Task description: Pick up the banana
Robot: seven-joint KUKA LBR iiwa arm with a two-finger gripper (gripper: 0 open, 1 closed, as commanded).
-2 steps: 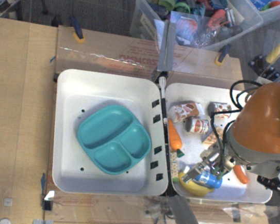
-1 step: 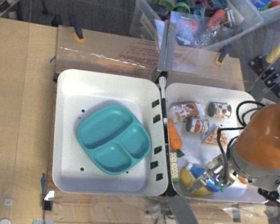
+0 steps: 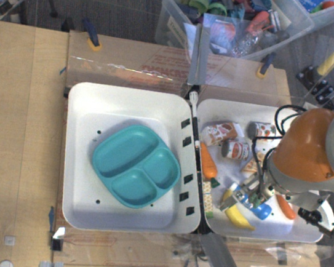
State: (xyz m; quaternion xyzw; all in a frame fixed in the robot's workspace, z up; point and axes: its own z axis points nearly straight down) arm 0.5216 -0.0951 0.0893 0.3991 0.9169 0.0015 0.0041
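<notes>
The yellow banana [image 3: 239,217] lies near the front wall of the right bin [image 3: 277,230], pointing left to right. My gripper [image 3: 251,193] hangs low in that bin just behind the banana, under the orange wrist band [image 3: 302,147]. Its tip sits over a cluster of small items, including a blue piece [image 3: 260,209]. The arm hides the bin's right half.
A teal divided plate [image 3: 135,165] lies in the left bin [image 3: 81,148]. In the right bin are a carrot [image 3: 209,161], a small can [image 3: 235,150], a printed pouch [image 3: 222,132] and an orange piece [image 3: 286,208]. A clear tub of toys [image 3: 235,12] stands behind the bins.
</notes>
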